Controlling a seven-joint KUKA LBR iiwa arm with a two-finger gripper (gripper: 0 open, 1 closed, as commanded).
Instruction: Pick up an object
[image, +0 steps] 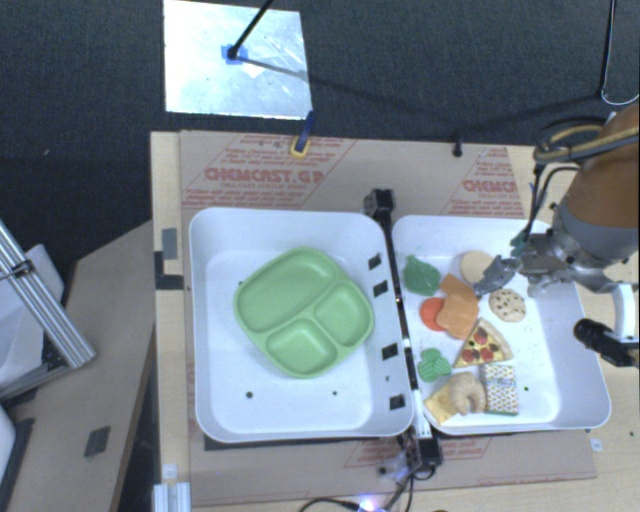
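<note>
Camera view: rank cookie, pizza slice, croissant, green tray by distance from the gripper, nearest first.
Measured from the gripper over the right bin:
1. Cookie, just below the gripper.
2. Pizza slice, mid right bin, further toward the front.
3. Croissant, near the right bin's front edge.
4. Green tray, in the left bin, across the divider.

The brown board (262, 168) under the bins has red words near its back edge. They look like "CHEMCAST GP", printed upside down.
</note>
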